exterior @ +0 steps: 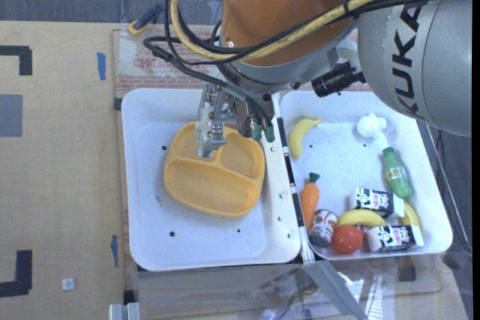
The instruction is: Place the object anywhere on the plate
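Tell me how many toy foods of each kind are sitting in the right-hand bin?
Bananas: 2
Carrot: 1
Tomato: 1
Green bottle: 1
Small cartons: 2
Can: 1
White piece: 1, kind unclear
Total: 9

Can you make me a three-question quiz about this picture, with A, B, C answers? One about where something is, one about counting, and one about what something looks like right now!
1. Where is the plate?
A. Left bin
B. Right bin
C. On the floor

2. How many bananas are in the right bin?
A. One
B. Two
C. Five

3. How does the carrot lie?
A. Leafy end toward the picture's top
B. Standing on the plate
C. Under the plate

Answers:
1 A: the yellow plate sits in the left bin.
2 B: one banana near the divider, another by the tomato.
3 A: its green top points up the picture.
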Motion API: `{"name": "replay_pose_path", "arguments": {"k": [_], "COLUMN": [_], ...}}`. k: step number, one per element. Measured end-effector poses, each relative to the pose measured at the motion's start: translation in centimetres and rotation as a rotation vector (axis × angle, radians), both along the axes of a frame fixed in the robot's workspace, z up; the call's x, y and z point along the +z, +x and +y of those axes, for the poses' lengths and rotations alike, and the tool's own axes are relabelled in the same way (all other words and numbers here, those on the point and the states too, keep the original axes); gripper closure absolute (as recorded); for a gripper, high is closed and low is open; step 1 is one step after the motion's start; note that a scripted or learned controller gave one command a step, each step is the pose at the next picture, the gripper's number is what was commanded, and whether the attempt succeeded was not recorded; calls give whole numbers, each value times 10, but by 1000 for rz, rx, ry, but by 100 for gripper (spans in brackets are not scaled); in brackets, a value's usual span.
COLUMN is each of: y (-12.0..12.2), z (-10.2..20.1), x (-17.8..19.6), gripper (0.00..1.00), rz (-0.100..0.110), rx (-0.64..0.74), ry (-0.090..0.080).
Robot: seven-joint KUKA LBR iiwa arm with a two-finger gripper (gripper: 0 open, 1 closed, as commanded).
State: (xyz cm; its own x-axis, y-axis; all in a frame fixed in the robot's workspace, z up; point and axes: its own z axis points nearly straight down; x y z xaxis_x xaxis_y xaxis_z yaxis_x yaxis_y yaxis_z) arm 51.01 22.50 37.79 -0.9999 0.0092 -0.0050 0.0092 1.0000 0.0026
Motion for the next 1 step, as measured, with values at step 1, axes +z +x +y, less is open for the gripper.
{"name": "replay_pose_path", "arguments": {"k": [1], "y": [-30], "z": [-1], "x": [-182], "gripper": [100], "rz": [5], "rx": [124], "ry": [-2]}}
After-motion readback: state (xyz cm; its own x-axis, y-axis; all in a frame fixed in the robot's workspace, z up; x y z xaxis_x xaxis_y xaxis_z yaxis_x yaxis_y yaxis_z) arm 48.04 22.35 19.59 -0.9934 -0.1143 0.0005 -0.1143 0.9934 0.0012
